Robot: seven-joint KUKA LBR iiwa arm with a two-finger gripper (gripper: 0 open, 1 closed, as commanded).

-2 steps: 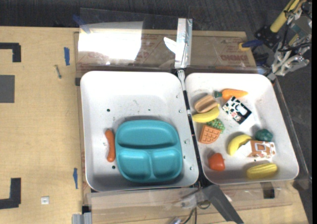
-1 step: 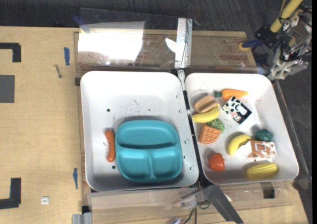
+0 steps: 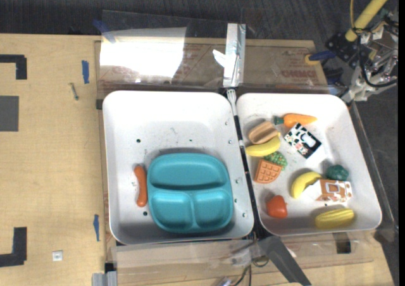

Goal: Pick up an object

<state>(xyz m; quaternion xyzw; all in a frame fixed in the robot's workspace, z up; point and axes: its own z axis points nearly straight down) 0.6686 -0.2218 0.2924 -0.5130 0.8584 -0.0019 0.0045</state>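
Note:
The right bin (image 3: pixel 361 152) holds several toy foods: a carrot (image 3: pixel 299 119), a hot dog bun (image 3: pixel 262 131), a banana (image 3: pixel 263 147), a black-and-white block (image 3: pixel 301 140), an orange waffle piece (image 3: pixel 267 172), a second banana (image 3: pixel 304 183), a green piece (image 3: pixel 336 172), an orange-and-white box (image 3: pixel 334 191), a yellow oblong piece (image 3: pixel 334 217) and a red tomato (image 3: pixel 276 206). My gripper (image 3: pixel 372 66) hangs at the top right, beyond the right bin's far corner and away from all the objects.
In the left bin (image 3: pixel 126 120) lie a teal divided tray (image 3: pixel 188 192) and an orange sausage (image 3: pixel 141 185) beside its left side. A clear plastic sheet (image 3: pixel 164 54) lies behind the bins. A yellow cable (image 3: pixel 376 0) runs above the gripper.

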